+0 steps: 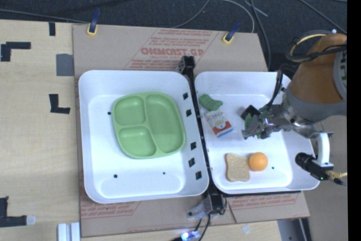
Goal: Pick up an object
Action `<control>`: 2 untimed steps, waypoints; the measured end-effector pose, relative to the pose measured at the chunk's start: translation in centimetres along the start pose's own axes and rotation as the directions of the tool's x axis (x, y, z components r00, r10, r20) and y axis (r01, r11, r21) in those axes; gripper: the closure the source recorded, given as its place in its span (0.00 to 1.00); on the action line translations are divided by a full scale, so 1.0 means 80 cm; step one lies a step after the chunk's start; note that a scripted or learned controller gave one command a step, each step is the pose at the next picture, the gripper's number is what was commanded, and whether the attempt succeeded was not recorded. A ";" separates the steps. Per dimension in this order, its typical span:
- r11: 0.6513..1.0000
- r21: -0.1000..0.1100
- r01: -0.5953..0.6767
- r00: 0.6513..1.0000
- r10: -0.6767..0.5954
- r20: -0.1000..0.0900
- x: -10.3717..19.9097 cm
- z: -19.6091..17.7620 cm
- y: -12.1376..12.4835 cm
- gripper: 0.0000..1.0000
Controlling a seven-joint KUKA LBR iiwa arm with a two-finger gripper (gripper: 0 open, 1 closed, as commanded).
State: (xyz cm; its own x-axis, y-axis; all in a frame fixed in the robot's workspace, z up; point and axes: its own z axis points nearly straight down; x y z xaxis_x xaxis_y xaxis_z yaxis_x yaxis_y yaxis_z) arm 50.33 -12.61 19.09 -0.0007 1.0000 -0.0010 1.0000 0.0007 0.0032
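Orange ball [258, 161] sits in right bin [240, 80] near its front edge, just beside a bread slice [237, 167]; small carton [219, 123] and green leafy piece [211, 103] lie further back by the divider. End effector [255, 124] hangs low over the bin's middle, above the ball, nothing visible between its fingers, opening can't be told. Left bin [90, 121] holds green divided plate [149, 125].

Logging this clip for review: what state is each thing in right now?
Gripper: low over the right bin, holding nothing visible.
Green plate: flat in the left bin, nothing on it.
Orange: resting beside the bread.
Bread slice: lying flat.
Small carton: lying down.
Green item: untouched.
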 end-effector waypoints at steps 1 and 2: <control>1.000 -0.003 0.002 1.000 -0.002 0.000 0.009 -0.075 0.005 1.00; 1.000 0.003 0.006 1.000 -0.006 -0.002 0.069 -0.082 0.029 1.00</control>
State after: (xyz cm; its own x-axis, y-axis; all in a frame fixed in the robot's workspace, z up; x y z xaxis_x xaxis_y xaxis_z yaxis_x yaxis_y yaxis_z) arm 52.59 -7.04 25.63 -0.0063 1.0000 0.0014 1.0000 0.0063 -0.0001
